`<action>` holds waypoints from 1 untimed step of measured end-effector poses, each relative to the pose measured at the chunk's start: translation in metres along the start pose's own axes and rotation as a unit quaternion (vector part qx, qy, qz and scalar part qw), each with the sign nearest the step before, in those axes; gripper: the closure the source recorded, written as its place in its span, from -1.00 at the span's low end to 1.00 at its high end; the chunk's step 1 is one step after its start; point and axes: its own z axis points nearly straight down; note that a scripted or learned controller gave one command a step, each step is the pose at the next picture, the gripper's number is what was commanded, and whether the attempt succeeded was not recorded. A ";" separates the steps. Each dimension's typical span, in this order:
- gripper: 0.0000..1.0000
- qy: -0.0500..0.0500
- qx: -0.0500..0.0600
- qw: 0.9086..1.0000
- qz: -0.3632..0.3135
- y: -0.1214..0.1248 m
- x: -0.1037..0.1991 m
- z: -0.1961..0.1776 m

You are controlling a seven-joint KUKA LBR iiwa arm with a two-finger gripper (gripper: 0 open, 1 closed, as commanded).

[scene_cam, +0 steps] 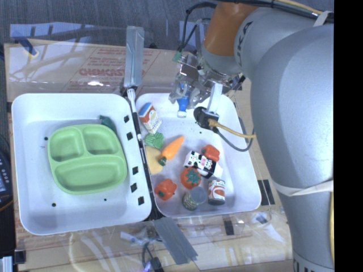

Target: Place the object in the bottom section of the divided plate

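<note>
divided plate (86,157) left bin, jaws (182,103) over right bin

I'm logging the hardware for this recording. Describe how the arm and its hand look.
The arm has bulky, rounded, pale grey links, with an orange band above the wrist. Black and yellowish cables run across the top of it, and another loops out near the hand, a metallic assembly with a blue part at its tip and a black round fitting beside it.

divided plate (87,158): green; three sections; flat in left bin; bottom section bare
</note>
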 end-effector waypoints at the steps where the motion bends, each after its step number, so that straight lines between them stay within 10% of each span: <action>1: 1.00 -0.001 0.001 0.999 0.053 -0.087 0.028 0.046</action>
